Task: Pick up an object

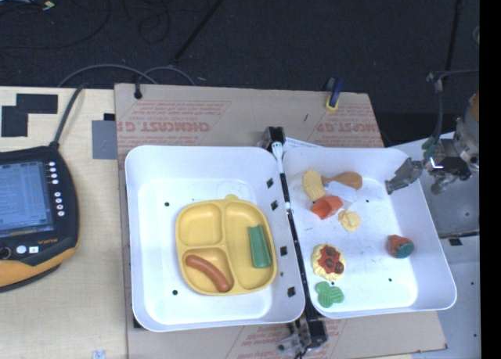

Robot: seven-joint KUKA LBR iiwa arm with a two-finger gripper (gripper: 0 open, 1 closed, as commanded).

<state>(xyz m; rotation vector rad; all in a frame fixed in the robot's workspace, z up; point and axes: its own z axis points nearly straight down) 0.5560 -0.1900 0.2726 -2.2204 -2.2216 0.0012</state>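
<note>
Toy foods [327, 206] in right bin [427, 291]; sectioned yellow tray [196, 228] in left bin [149, 193].

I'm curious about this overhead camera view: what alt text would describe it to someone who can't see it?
Two shallow white bins sit side by side on a bench. The left bin holds a yellow divided tray with a toy sausage and a green piece; the right bin holds scattered toy foods. The robot's tool hovers at the right bin's upper right edge.

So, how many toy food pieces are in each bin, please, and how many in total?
Left bin, on the yellow tray: 2, a sausage and a green piece
Right bin: 7
Total: 9
</note>
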